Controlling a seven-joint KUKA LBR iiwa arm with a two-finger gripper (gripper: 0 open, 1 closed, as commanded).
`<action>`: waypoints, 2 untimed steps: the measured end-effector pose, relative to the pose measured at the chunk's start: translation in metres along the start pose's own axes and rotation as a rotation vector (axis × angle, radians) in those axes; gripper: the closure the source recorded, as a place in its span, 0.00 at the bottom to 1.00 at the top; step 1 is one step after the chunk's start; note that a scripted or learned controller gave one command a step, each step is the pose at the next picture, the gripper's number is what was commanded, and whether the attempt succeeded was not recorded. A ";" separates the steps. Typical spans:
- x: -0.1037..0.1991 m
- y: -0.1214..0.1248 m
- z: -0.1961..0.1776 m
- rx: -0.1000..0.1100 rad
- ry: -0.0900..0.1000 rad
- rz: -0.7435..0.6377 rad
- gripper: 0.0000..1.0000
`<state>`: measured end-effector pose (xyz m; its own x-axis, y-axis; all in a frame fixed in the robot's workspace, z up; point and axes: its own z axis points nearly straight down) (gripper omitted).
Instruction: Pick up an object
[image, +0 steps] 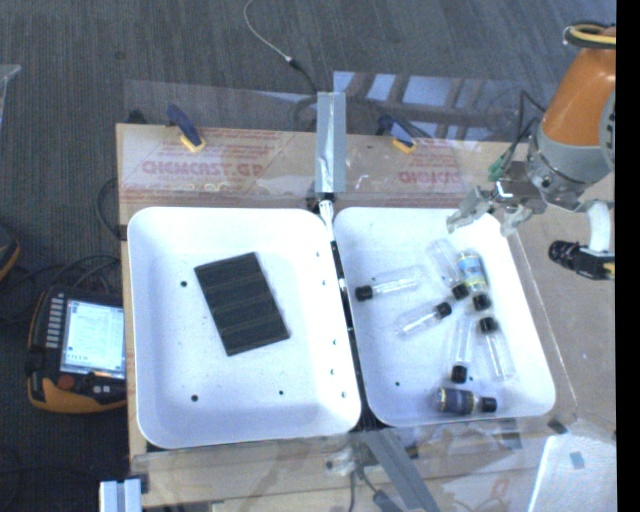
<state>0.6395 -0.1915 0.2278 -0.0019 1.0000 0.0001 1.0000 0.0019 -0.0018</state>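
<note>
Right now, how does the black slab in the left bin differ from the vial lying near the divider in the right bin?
The black slab is flat, dark, opaque and broad; the vial is a slim, clear tube with a black cap. The slab lies alone in the left bin; the vial shares the right bin with others. Both lie flat.

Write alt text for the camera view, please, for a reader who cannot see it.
The gripper hovers over the far right corner of the right bin, which holds several clear black-capped vials. The left bin holds a flat black ribbed pad.
</note>
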 end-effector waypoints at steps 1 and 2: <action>-0.024 -0.026 0.113 0.001 0.000 -0.012 0.00; -0.022 -0.026 0.136 -0.011 0.008 -0.038 0.00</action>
<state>0.6129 -0.2138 0.0922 -0.0399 0.9992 0.0078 0.9992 0.0399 0.0097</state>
